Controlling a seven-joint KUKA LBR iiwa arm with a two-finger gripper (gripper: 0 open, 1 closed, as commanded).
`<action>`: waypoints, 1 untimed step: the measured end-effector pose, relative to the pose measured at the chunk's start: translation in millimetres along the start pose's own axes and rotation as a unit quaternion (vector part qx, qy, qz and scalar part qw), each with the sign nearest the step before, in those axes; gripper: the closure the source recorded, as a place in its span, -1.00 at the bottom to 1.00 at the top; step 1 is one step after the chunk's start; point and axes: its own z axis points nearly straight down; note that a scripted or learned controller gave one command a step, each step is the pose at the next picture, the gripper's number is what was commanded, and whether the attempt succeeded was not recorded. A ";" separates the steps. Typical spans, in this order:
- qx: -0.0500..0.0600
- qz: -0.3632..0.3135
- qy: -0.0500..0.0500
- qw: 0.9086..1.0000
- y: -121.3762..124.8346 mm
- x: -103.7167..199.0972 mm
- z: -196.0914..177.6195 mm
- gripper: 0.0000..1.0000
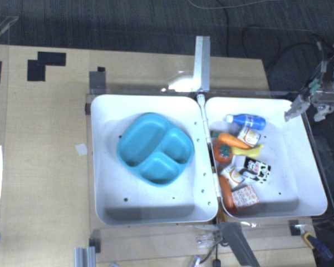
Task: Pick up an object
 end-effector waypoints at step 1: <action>0.001 -0.061 0.001 0.998 22.7 63.1 112.5 -1.00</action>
